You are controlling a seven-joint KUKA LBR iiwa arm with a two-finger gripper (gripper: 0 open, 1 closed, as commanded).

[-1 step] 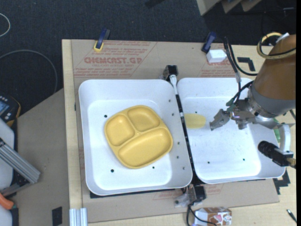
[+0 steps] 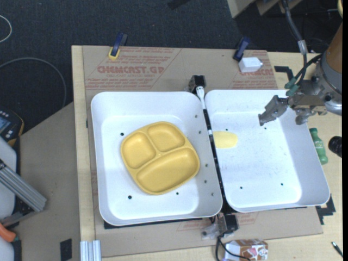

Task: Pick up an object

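A yellow plate with three compartments (image 2: 159, 156) lies in the middle of the left bin (image 2: 103, 145). A small pale yellow flat piece (image 2: 225, 140) rests in the right bin (image 2: 272, 189), close to its left wall. My gripper (image 2: 286, 115) hangs over the upper right part of the right bin, well to the right of the yellow piece and apart from it. Its two fingers are spread open, one finger (image 2: 269, 113) pointing left, and nothing sits between them.
A green marker (image 2: 318, 144) lies just outside the right bin's right rim. A white block (image 2: 250, 64) and two blue clamps (image 2: 117, 45) sit on the board behind the bins. A black bar (image 2: 205, 118) runs between the bins.
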